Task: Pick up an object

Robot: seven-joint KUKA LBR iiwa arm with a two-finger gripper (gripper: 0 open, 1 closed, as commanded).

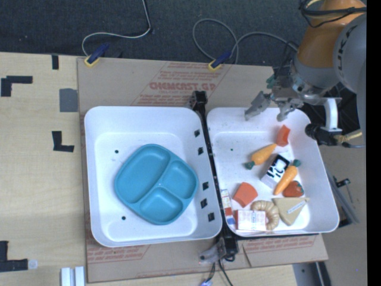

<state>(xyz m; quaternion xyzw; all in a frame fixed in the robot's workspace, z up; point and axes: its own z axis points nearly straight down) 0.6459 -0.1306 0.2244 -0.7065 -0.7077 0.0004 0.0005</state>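
Observation:
My gripper (269, 111) hangs over the far edge of the right bin (324, 177), its two fingers (255, 108) spread open with nothing between them. Just below and to its right lies a small red block (282, 135). Further toward the front lie an orange carrot (262, 154), a black-and-white box (276, 170), a second carrot (287, 179) and a red fruit (293, 189). At the near end sit an orange block (245, 193), a tan pretzel (266, 211), a cheese wedge (290, 210) and a red-and-white carton (250, 220).
The left bin (95, 159) holds a blue divided plate (156, 183). Black clips (202, 154) line the wall between the two bins. Cables (220, 40) run across the bench behind the bins. The arm's orange band (333, 8) is at the top right.

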